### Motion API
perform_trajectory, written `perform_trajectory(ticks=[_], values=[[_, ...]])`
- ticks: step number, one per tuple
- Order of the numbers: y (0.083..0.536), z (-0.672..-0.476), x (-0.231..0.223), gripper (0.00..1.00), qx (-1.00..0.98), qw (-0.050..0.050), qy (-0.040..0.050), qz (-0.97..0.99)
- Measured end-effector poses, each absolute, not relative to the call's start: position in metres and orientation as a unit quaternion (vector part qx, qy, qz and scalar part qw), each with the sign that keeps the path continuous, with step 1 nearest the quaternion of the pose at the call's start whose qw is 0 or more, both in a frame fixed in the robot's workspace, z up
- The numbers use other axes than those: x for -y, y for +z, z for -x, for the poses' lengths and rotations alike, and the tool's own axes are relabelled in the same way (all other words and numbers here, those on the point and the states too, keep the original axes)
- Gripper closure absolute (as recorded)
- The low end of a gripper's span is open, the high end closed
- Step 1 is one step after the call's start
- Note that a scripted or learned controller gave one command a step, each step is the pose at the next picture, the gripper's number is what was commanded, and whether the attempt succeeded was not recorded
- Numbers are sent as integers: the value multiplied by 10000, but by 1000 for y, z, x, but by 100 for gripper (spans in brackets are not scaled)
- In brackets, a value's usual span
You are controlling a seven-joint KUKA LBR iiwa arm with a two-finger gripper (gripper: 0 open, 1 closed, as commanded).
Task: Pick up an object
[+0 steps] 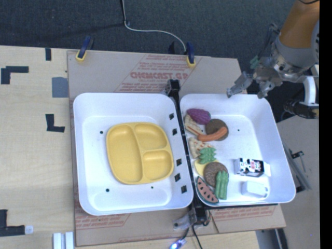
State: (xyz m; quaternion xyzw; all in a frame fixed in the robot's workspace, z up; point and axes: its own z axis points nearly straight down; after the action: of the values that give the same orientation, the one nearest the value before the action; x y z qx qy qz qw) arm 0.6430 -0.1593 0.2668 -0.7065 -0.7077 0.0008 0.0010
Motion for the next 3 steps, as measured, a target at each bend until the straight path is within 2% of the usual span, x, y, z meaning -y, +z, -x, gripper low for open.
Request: perform_trajectory(ticks=[1, 2, 3], values=[[81, -602, 152, 0, 7074, 22, 20, 7068], [83, -643, 120, 0, 7062, 46, 57, 7080], [93, -644, 118, 100, 7075, 47, 55, 7066]])
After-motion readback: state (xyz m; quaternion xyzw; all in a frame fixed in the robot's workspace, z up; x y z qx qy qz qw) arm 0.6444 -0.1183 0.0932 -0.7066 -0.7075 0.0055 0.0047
